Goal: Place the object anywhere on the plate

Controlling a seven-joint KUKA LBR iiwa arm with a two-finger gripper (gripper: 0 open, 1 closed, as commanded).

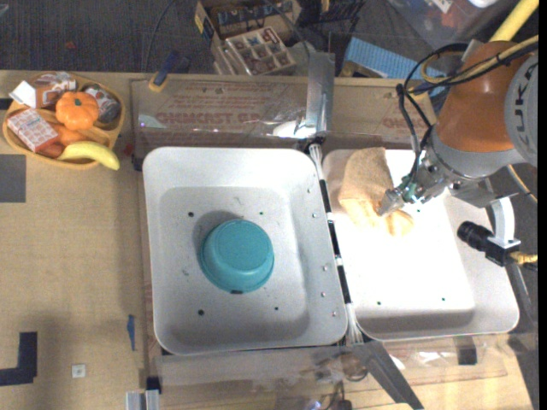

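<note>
The jaws (398, 200) hung low over the far left part of the right bin (444, 306), directly above a pale tan, bread-like object (363, 182) that lay against the bin's far left corner. Whether the jaws were apart or together could not be told, since the wrist and its cabling covered them, and nothing showed the object between them. A small yellowish piece (399, 223) sat just beside the jaws on the bin floor, touching the tan object's near edge.

The teal plate (238, 255) rested upside-down-looking, domed, near the middle of the left bin (171, 186), well apart from the object. The raised rims of both bins, meeting in a metal divider (332, 229), stood between object and plate.

On the counter's (68, 272) far left corner sat a basket (17, 135) with a banana (90, 153), a small pumpkin (77, 109) and packaged items. Cluttered boxes (248, 28) lay beyond the counter.
</note>
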